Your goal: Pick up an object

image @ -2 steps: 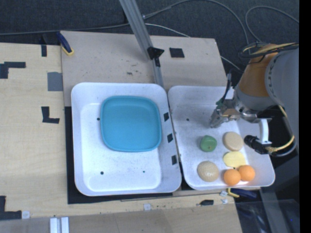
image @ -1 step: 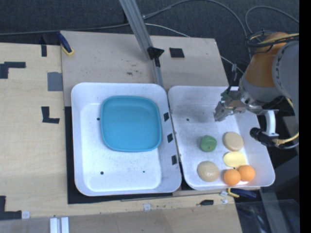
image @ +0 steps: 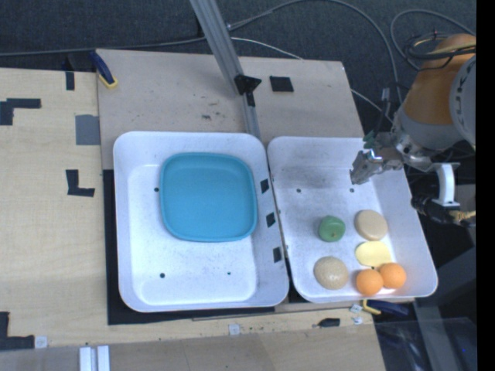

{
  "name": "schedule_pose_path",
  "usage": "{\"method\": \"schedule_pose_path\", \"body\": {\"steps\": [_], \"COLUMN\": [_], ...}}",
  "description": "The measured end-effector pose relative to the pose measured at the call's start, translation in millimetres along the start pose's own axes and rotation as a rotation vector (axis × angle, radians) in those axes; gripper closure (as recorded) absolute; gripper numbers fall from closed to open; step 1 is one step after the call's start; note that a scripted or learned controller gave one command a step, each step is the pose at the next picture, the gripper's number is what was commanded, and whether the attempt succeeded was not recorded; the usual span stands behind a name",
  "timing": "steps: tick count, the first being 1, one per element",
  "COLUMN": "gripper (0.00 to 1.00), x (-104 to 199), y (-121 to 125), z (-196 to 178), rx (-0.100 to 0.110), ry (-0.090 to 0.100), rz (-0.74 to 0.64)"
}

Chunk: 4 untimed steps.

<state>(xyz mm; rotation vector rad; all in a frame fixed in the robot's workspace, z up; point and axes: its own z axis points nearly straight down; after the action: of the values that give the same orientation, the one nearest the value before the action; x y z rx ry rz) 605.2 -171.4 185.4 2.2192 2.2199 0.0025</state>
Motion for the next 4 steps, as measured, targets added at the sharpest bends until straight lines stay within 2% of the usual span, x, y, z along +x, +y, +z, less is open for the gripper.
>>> {"method": "schedule_pose_path", "body": {"steps": [1, 2, 4], "gripper": [1.0, 1.0, 1.0], "x": [-5.9, -5.8, 97.4], "y": [-6.7, -6.2, -23.9], "z": [-55.9, -81.7, -56.2], "rx": [-0.001, 0.001, 0.004], "ry": [0.0, 0.0, 0.002], "rz": [0.0, 0.0, -0.004]}}
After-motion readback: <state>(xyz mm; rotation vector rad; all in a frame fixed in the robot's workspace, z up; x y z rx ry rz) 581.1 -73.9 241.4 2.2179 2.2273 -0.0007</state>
